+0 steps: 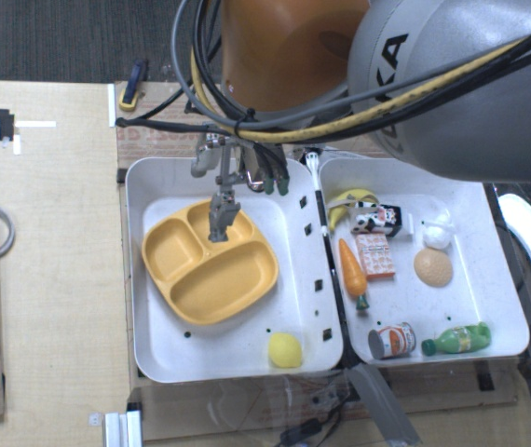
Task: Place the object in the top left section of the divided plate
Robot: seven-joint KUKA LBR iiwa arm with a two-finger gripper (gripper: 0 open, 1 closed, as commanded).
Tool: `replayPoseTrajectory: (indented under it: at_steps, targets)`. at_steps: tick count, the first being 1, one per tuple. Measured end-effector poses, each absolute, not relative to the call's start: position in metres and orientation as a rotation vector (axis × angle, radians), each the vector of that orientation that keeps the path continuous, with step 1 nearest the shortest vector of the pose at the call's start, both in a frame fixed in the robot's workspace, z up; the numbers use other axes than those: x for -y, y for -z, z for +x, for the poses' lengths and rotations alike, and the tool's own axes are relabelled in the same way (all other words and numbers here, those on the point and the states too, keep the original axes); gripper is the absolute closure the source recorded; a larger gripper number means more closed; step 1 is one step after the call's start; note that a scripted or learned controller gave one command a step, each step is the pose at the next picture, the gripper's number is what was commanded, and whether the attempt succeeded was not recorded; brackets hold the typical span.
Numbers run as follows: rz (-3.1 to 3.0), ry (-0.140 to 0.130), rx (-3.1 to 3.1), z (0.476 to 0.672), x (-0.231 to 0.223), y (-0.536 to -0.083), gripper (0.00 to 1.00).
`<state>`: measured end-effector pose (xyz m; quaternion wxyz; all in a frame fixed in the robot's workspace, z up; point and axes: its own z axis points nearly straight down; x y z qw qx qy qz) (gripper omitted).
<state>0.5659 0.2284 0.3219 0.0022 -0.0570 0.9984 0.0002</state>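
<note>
The yellow divided plate [211, 266] lies in the left bin [154, 343], with two small sections at its upper left and one large section at its lower right. My gripper [218, 229] hangs over the upper small section, near the ridge to the large one. Its fingers stand together as one narrow grey column, shut, and nothing shows between them. A yellow lemon [285, 350] rests on the bin floor below the plate, near the front wall and apart from the gripper. The plate's sections hold nothing that I can see.
The right bin [489, 250] holds a banana [349, 203], a cow toy [377, 219], a carrot [352, 268], a small box [375, 255], a tan round thing [433, 267], a can [392, 341] and a green bottle [456, 340]. The arm's bulk and cables hang over the bins' back edge.
</note>
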Motion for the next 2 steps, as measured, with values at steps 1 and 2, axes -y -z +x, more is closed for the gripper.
replayPoseTrajectory:
  at_steps: [1, 2]
  targets:
    - [-0.63, 0.0, -3.076, 0.553, -0.228, -0.201, 0.0]
    - [-1.612, -0.002, -2.694, 0.562, -0.228, -0.131, 0.0]
